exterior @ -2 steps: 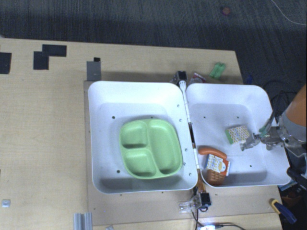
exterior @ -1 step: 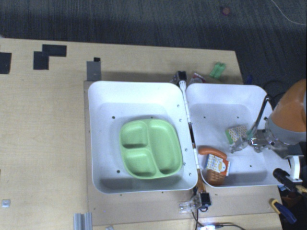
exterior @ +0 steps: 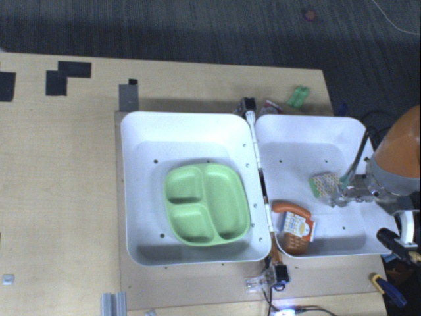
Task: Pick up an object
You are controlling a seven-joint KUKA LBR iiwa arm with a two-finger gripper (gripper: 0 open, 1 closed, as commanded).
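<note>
A green divided plate (exterior: 207, 203) lies in the left bin (exterior: 141, 137). In the right bin (exterior: 309, 137) a small pale green patterned object (exterior: 323, 185) sits near the middle right. An orange and white packet (exterior: 294, 227) leans at the bin's front left corner. My gripper (exterior: 341, 195) comes in from the right and is low in the right bin, right beside the patterned object and touching or nearly touching its right edge. The grey arm with its orange band (exterior: 400, 150) stands over the bin's right side.
A small green item (exterior: 298, 97) lies on the bench behind the right bin. Black markers (exterior: 66, 76) sit on the bench at far left. Cables and clips (exterior: 273, 278) lie at the front between the bins.
</note>
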